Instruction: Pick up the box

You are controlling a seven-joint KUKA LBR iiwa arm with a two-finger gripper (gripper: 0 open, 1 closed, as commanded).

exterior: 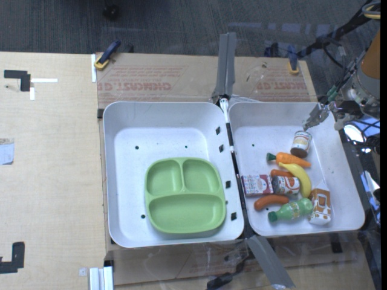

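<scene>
A red and white box [256,185] lies flat in the right bin [266,122], near its left wall. An orange and white carton [320,206] lies at the bin's front right corner. My gripper [315,118] hangs over the far right part of this bin, just above and right of a small brown jar [300,142]. It is well apart from both the box and the carton, and nothing shows in it.
Around the box lie a carrot [291,159], a banana [299,177], a red sausage [271,202], a small can [286,185] and a green bottle [291,210]. The left bin [121,162] holds a green divided plate [184,195]. Cables hang at the far right.
</scene>
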